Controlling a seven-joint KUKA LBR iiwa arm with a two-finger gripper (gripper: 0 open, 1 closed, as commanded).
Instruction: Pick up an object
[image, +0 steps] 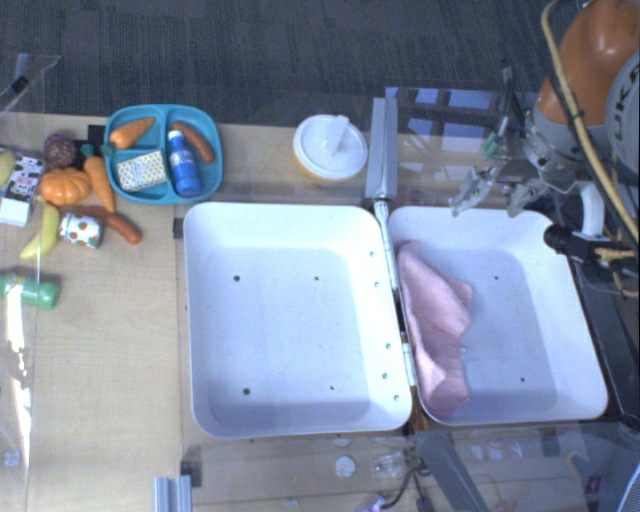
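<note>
Two shallow white bins sit side by side on the bench; we note the left bin (285, 320) holds nothing we can make out, while the right bin (530, 330) carries the one candidate, a pink cloth (436, 325) lying crumpled along its left wall, from about mid-bin toward the near edge. We judge it light, soft and limp: it will drape and sag when lifted, not slip hard, not break. The raised folds near its middle look like the best purchase; a flat edge would likely slide out from under the fingers. The gripper (492, 190) hangs above the far rim of the right bin, well apart from the cloth, its two fingers spread apart with nothing between them. Far left, off the bins, a blue divided plate (205, 130) with toy food, and a small white lidded cup (330, 147).
</note>
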